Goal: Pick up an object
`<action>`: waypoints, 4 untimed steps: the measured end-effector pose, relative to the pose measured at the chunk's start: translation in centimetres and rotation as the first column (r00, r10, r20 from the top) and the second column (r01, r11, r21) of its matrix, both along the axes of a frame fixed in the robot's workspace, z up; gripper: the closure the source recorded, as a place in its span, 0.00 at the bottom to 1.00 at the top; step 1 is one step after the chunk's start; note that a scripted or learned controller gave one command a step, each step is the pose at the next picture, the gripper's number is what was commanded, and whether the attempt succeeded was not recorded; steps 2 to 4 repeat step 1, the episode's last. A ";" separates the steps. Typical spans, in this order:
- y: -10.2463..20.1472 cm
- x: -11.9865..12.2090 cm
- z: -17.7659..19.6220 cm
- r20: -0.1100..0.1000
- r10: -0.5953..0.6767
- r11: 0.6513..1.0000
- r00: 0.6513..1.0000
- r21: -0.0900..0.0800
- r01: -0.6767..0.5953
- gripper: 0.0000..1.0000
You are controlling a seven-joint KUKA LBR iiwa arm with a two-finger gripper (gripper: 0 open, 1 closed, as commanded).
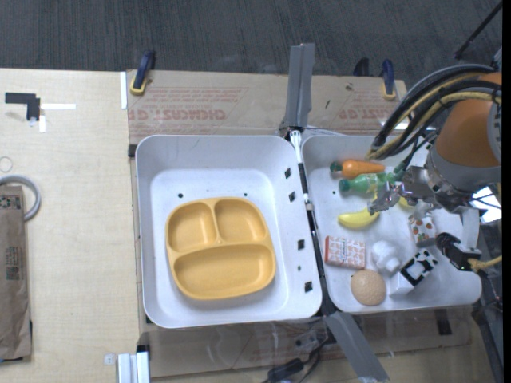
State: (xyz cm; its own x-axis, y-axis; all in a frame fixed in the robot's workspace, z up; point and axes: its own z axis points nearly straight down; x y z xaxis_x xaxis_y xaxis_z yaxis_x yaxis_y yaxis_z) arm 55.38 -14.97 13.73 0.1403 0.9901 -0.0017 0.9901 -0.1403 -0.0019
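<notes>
The right bin (pixel 447 294) holds several small items: an orange carrot (pixel 361 167), a green vegetable (pixel 363 184), a yellow banana (pixel 357 219), a red-and-white carton (pixel 346 252), a white lump (pixel 385 254), a tan round piece (pixel 368 287), a red-spotted item (pixel 421 228) and a black-and-white piece (pixel 417 268). My gripper (pixel 388 196) reaches in from the right and hangs low over the bin, just right of the green vegetable and above the banana's right tip. The arm's wrist hides part of the bin's right side.
A yellow divided plate (pixel 221 247) lies in the left bin (pixel 152 214). A grey divider bar (pixel 300 86) runs between the bins. Cables (pixel 415 102) loop above the arm at the right. A brown paper bag (pixel 12 270) lies on the far left bench.
</notes>
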 end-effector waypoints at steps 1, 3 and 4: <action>1.2 2.7 -4.5 0.003 0.347 0.938 0.938 0.000 -0.347 0.00; 1.2 2.7 -4.5 0.003 0.347 0.938 0.938 0.000 -0.347 0.00; 1.2 2.7 -4.5 0.003 0.347 0.938 0.938 0.000 -0.347 0.00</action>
